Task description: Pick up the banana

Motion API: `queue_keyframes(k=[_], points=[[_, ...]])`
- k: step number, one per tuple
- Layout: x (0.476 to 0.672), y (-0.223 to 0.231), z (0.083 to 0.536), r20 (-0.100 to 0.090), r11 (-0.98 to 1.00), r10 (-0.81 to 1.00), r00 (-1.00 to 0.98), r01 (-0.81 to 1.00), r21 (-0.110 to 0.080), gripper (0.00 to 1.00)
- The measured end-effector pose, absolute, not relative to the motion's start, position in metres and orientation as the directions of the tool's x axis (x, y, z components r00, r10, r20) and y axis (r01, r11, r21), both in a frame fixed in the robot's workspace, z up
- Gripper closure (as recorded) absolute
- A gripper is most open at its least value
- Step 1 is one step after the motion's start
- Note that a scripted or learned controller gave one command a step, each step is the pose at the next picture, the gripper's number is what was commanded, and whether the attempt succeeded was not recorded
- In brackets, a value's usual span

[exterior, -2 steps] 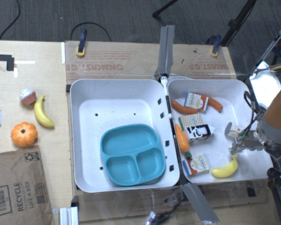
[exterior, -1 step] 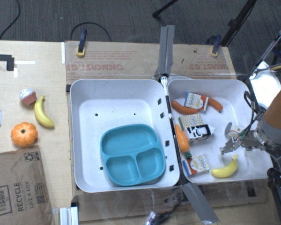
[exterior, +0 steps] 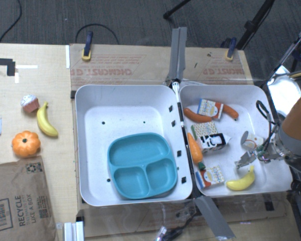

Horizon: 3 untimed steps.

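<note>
While our gripper (exterior: 246, 159) hangs open — nothing between its fingers — the banana (exterior: 241, 181) lies just below in the right bin (exterior: 251, 95).

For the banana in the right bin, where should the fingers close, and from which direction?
Probably across the thick middle of the banana, coming straight down. It lies flat near the right bin's front wall, curving up at its right end, with a small carton to its left. Closing across its width keeps the gripper off both.
</note>
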State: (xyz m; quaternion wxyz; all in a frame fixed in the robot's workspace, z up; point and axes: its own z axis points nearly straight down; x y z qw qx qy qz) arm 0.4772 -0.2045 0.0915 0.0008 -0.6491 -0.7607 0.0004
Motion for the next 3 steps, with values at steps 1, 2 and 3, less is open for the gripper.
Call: queue_keyframes(k=[1,2,3], points=[[0.478,-0.222,0.092,-0.001,0.500,0.866,-0.500,0.866,0.001,0.00],[0.477,-0.206,0.091,0.001,0.633,0.774,-0.633,0.774,0.000,0.00],[0.478,-0.206,0.101,-0.001,0.631,0.776,-0.631,0.776,0.002,1.00]])
